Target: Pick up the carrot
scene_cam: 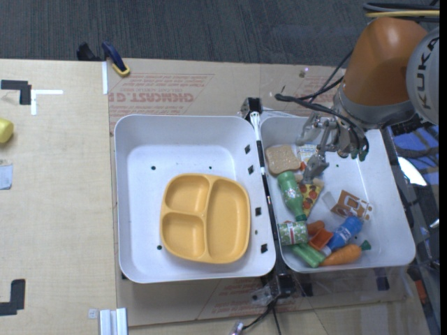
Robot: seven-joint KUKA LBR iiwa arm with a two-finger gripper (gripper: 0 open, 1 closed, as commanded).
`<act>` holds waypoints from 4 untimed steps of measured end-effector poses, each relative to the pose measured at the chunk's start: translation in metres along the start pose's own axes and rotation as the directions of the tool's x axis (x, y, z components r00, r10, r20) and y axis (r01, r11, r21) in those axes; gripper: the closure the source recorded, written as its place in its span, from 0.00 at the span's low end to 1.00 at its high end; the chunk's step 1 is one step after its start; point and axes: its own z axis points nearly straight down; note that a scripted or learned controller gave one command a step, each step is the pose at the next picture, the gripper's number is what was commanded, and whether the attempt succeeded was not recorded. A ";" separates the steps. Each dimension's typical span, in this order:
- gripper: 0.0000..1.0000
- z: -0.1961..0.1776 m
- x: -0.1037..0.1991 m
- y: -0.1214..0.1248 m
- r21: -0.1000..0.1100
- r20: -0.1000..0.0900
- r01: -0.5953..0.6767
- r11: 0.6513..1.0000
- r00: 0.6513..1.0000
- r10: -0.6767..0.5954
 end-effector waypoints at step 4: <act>1.00 0.079 0.119 0.166 -0.004 0.016 0.171 0.985 0.985 -0.171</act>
